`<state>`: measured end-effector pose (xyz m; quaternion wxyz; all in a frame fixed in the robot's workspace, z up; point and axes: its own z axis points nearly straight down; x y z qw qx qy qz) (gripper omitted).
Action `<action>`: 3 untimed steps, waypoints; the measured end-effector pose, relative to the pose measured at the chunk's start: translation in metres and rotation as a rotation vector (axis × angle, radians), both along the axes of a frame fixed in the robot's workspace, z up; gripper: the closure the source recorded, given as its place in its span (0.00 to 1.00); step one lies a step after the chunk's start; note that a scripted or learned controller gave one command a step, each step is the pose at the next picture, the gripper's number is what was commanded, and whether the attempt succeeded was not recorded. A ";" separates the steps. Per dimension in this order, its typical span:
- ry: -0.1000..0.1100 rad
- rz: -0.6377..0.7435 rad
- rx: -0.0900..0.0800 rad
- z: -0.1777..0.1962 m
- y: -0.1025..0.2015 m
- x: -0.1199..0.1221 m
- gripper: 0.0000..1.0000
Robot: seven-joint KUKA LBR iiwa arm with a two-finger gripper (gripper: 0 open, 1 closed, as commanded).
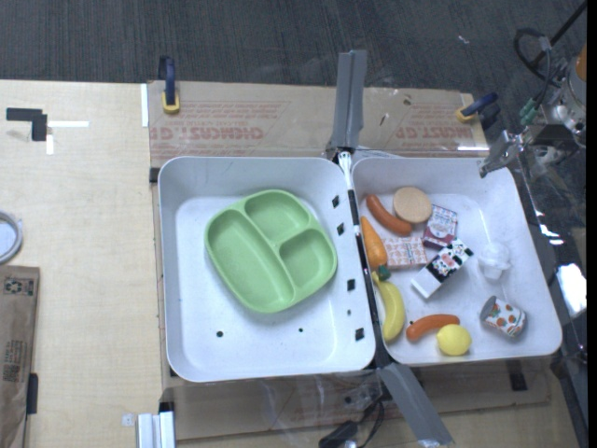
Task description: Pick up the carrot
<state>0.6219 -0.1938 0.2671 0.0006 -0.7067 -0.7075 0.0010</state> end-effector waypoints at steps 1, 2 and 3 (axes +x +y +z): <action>-0.002 0.101 0.000 -0.175 0.033 -0.026 0.00; -0.001 0.166 0.001 -0.176 0.092 -0.050 0.00; 0.000 0.275 0.001 -0.076 0.117 -0.127 0.00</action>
